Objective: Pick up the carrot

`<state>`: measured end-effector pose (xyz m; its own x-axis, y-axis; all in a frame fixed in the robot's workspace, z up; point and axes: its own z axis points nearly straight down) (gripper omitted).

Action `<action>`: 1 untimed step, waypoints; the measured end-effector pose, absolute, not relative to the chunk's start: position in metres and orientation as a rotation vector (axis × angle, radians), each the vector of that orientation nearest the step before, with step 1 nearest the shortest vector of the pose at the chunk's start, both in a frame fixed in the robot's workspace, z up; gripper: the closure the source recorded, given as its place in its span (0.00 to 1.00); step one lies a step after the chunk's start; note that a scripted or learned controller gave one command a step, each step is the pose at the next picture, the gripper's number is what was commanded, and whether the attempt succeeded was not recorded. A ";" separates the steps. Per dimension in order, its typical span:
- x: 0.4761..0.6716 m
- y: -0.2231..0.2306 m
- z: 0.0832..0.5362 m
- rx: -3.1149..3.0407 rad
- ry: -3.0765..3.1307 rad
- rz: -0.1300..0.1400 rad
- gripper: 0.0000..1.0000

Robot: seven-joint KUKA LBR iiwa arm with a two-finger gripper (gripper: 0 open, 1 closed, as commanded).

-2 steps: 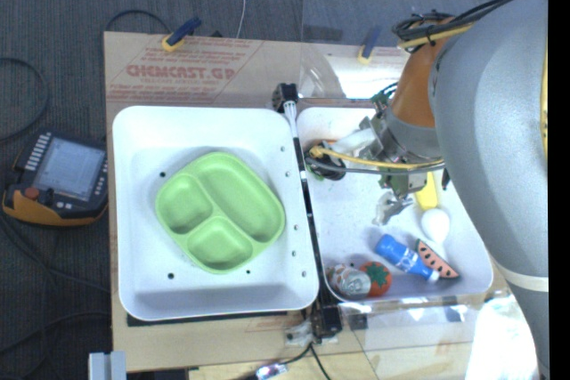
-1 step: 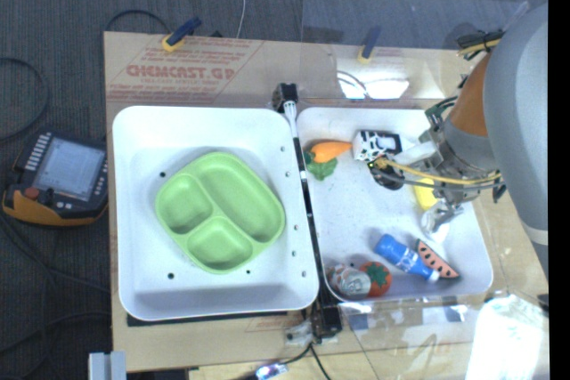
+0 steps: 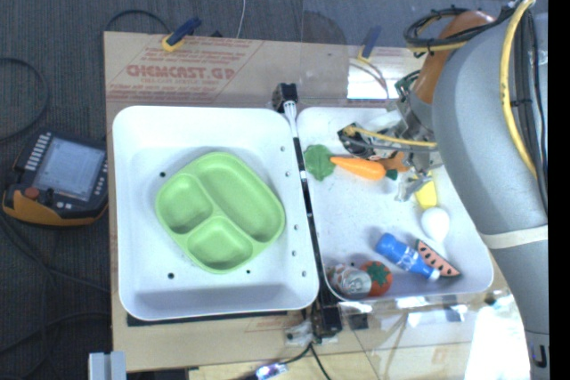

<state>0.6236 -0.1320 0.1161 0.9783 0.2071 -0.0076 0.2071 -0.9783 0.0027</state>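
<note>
Hand: the hand point(image 3: 405, 165) is low in the right bin point(image 3: 356, 218), at the orange tip of the carrot point(image 3: 358, 166); I cannot tell how it is set, because cables and the wrist cover it.
Arm: the grey arm point(image 3: 494, 129) comes in from the right and bends down over the far right part of that bin, I judge in order to reach the carrot from its thin end.
Carrot: it lies flat on the bin floor, near the wall between the two bins, green top to the left, orange tip to the right and touching or almost touching the hand. It does not look lifted.
Neighbours: a yellow piece point(image 3: 426, 194) and a white egg point(image 3: 435, 221) lie just beside the hand, toward the near side; a blue bottle point(image 3: 398, 253), a watermelon slice point(image 3: 438, 255) and a red tomato point(image 3: 379, 277) lie near the front wall, apart from the carrot.
Left bin: the left bin point(image 3: 142, 271) holds a green divided plate point(image 3: 220, 211), well apart from the work.
Counter: the counter point(image 3: 178, 71) under both bins is a brown board.
Judgement: the grasp is probably at the approach or closing step; the yellow piece is close enough to be caught by mistake.
</note>
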 end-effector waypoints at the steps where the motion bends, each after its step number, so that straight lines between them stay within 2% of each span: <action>1: 0.555 -0.107 0.090 3.110 0.405 0.009 0.00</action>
<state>0.5547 -0.1073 0.0898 0.9667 0.2558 0.0051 0.2558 -0.9667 0.0056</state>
